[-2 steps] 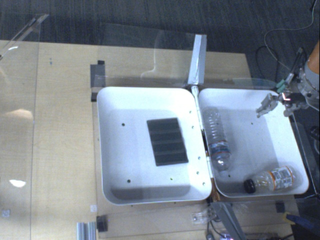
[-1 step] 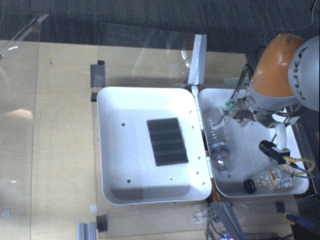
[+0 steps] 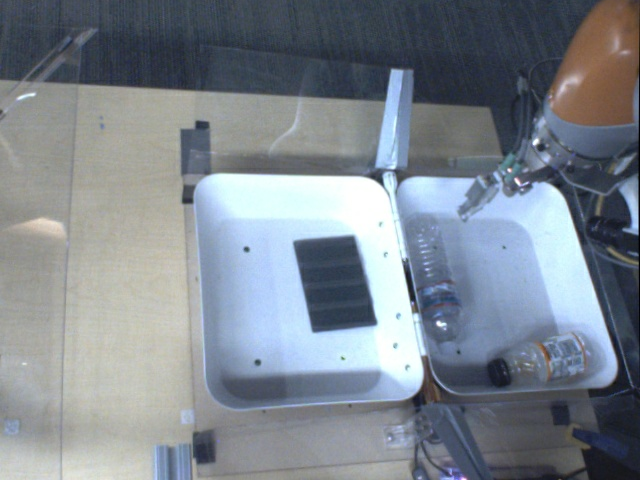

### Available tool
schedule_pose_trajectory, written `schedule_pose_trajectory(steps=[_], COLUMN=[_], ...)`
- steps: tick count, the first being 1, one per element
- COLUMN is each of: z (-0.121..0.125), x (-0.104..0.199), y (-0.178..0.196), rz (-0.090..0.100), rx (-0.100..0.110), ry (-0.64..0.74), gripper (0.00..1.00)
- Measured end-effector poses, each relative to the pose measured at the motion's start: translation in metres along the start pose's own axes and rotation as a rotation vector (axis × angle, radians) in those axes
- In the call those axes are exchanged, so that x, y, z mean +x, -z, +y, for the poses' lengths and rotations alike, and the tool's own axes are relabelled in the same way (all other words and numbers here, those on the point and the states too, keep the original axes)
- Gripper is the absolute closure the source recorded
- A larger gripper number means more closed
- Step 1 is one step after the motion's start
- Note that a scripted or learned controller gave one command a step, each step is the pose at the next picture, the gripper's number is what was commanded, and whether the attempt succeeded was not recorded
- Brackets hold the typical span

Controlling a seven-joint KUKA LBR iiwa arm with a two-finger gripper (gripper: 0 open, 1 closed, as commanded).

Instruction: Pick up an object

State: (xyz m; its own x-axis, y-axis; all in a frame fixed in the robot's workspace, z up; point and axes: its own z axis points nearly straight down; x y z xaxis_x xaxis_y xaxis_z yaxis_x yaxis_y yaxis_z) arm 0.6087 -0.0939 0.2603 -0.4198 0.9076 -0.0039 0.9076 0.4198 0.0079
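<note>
One fixed camera, high above the worktop (image 3: 110, 268), looking down at a slant. It sits far enough back to take in both white bins, the left bin (image 3: 215, 268) and the right bin (image 3: 575, 258), with dark floor along the top and the arm (image 3: 600, 58) coming in at right.

Wooden bench (image 3: 110, 298), dark carpet floor (image 3: 250, 18)

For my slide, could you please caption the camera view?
End effector above the right bin holding two bottles; dark pad in the left bin.
</note>
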Motion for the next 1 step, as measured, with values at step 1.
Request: schedule_pose_trajectory(steps=[1], z=[0.0091], x=[-0.0097], y=[-0.1253], rz=[-0.012], rx=[-0.02], ry=[0.071], gripper=[0.0])
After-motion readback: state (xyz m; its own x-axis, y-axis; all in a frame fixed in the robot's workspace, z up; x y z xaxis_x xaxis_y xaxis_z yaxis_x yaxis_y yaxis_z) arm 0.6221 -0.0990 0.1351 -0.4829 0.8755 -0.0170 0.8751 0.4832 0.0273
